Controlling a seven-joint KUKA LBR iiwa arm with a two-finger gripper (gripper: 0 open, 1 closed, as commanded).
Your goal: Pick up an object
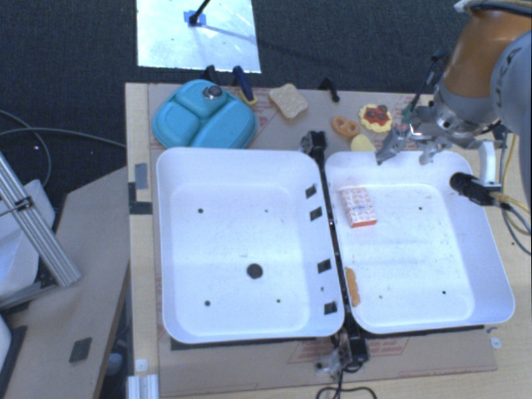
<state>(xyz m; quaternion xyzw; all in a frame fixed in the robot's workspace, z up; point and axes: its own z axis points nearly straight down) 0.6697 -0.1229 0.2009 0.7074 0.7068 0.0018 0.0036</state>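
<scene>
My gripper hangs over the far rim of the right bin, with its two fingers spread apart and nothing between them. A small white box with a red pattern lies in the right bin's far left part, below and left of the gripper. An orange piece rests against that bin's left wall near the front. In the left bin sits a small dark round object.
Behind the bins on the bench lie a blue divided dish, a toast slice, an orange pretzel, a small tart and a yellow piece. Black clips line the divider between the bins.
</scene>
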